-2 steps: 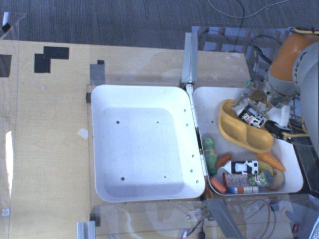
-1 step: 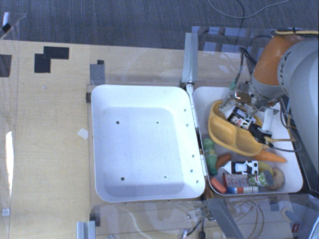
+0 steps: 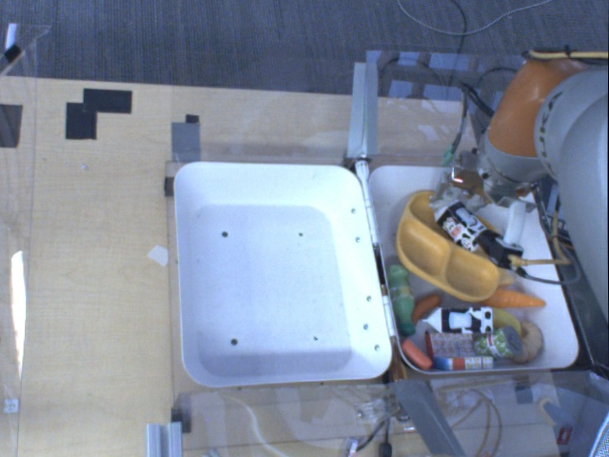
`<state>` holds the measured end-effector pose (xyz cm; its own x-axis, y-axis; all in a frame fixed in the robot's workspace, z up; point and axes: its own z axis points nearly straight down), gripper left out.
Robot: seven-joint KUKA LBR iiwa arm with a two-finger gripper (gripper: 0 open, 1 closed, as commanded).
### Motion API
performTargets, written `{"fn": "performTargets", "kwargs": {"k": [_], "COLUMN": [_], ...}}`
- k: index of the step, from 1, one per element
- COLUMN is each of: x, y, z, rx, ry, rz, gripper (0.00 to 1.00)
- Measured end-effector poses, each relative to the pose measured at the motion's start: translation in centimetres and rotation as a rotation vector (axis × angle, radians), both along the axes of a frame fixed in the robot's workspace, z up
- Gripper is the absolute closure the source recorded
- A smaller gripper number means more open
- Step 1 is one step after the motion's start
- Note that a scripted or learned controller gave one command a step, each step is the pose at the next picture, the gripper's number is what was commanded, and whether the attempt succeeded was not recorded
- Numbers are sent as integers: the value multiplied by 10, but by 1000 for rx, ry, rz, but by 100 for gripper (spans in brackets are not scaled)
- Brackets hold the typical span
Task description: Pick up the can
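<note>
Overhead, gripper [image 3: 463,225] sits low over the yellow bowl [image 3: 438,252] in the right bin [image 3: 569,343]; finger state unreadable. Can [image 3: 460,348] lies on its side at that bin's near edge, under a black-and-white carton [image 3: 466,321].

Grey carpet [image 3: 238,27] is lying beyond the wooden table [image 3: 95,303], a thin cable [image 3: 447,12] looping across it; black tape [image 3: 95,110] is marking the table.
</note>
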<state>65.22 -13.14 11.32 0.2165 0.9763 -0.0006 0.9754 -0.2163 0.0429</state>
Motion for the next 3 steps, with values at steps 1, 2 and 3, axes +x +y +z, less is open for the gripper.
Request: {"fn": "performTargets", "kwargs": {"k": [1, 2, 3], "x": [3, 18, 4], "y": [-4, -53, -34], "z": [95, 99, 171], "rx": [6, 14, 13], "ry": [34, 34, 33], "rz": [75, -306, -232], "gripper": [100, 100, 100]}}
